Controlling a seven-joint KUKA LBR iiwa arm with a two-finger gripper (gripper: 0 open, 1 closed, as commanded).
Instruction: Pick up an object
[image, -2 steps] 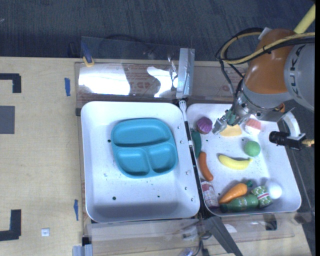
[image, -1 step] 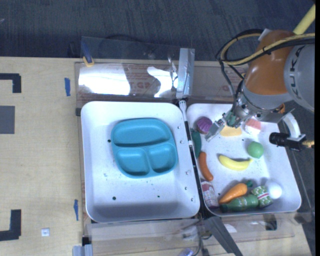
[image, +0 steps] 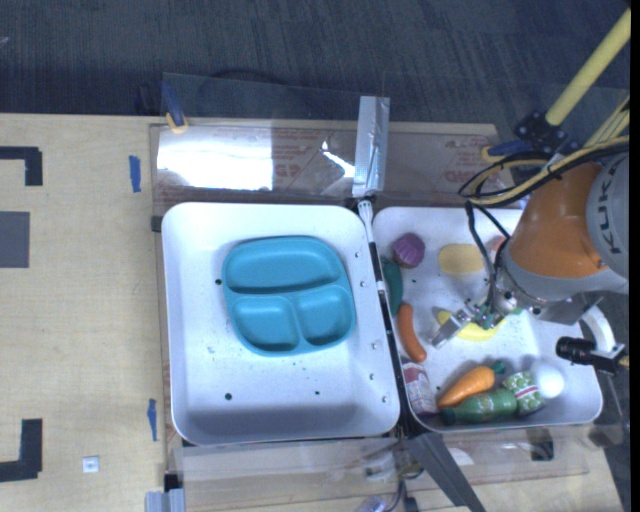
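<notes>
The left bin (image: 190, 330) carries a blue divided plate (image: 288, 292) at its middle. In the right bin (image: 590, 400), a green pepper and sausage (image: 411, 333) hug the left wall, an onion (image: 408, 249) sits near the top edge, and a carrot (image: 466, 383) lies along the bottom. The gripper (image: 462, 322) hangs mid-bin over something yellow, perhaps a banana (image: 478, 332). I cannot tell how the jaws stand. Best to drop straight down, clear of the sausage.
</notes>
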